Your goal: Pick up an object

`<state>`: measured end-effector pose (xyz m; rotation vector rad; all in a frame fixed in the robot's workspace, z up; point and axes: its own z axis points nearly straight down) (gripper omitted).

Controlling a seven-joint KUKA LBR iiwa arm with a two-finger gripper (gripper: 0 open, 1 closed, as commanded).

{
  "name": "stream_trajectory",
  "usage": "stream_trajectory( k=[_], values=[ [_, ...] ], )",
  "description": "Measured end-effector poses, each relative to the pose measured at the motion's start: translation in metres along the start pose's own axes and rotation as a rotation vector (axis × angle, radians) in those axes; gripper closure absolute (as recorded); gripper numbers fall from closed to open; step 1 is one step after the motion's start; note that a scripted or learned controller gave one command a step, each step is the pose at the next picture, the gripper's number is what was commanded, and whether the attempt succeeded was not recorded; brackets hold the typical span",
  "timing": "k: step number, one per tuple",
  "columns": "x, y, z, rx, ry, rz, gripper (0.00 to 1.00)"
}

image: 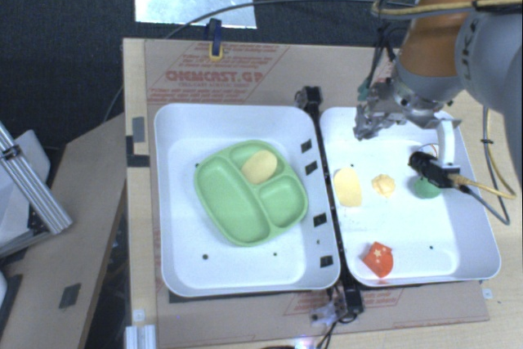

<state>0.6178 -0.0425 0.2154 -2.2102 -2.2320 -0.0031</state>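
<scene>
Objects are lying in both bins, cam view. Bin on view's right (429,234): pale yellow slab (349,186) nr the divider, small yellow lump (382,185) just beside it, green piece (426,190) further right, red piece (377,258) nr the front wall. Gripper (372,125) is hanging over that bin's back-left corner, apart from all four; open or closed, can't tell. Other bin (188,257) is holding a green tray (233,212) w/ a yellow ball (260,166) sitting in its top compartment.
</scene>
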Motion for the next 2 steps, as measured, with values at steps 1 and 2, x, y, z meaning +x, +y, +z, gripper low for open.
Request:
stream_trajectory(
  k=[1,2],
  values=[
    [0.062,-0.004,0.002,0.001,0.000,-0.001,1.00],
    [0.105,-0.015,-0.004,0.001,0.000,0.000,1.00]
  ],
)
